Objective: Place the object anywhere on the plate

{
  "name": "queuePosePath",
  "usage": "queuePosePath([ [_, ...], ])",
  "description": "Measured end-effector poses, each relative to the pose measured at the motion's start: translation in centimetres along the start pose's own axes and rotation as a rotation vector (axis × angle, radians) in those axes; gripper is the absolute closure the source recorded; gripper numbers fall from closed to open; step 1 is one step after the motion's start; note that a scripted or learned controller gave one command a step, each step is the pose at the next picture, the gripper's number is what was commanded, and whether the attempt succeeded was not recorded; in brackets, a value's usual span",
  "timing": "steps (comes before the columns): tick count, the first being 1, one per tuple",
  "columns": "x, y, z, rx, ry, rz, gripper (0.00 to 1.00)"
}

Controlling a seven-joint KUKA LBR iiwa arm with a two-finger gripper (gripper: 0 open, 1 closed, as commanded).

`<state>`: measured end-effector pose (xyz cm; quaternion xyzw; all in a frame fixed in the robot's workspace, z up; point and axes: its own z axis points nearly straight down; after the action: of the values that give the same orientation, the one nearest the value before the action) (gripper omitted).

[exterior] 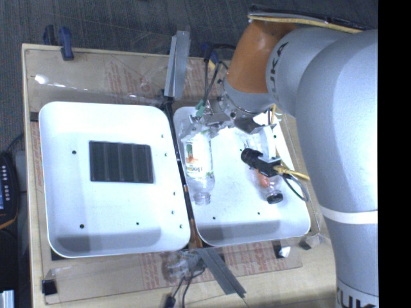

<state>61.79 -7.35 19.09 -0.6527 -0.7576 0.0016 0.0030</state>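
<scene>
Clear plastic bottle lies on its side in the right bin, along its left wall; dark plate sits in the left bin. Gripper hovers at the bottle's upper end, can't tell its opening. Risk: round, slick bottle rolls or slips out, and the wall crowds a finger.

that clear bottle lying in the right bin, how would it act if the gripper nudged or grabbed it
The clear bottle lies on its side, so a sideways nudge would probably roll it. It looks like thin see-through plastic, likely light and apt to dent. Its smooth wall may slip between fingers.
</scene>
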Motion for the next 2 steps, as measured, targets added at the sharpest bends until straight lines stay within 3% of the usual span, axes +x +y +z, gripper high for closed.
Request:
queuePosePath([
  [1,6.1,4.8,-5.1,-0.003,-0.002,0.086,1.0],
  [2,11.7,5.5,-3.9,-0.001,0.001,-0.237,1.0],
])
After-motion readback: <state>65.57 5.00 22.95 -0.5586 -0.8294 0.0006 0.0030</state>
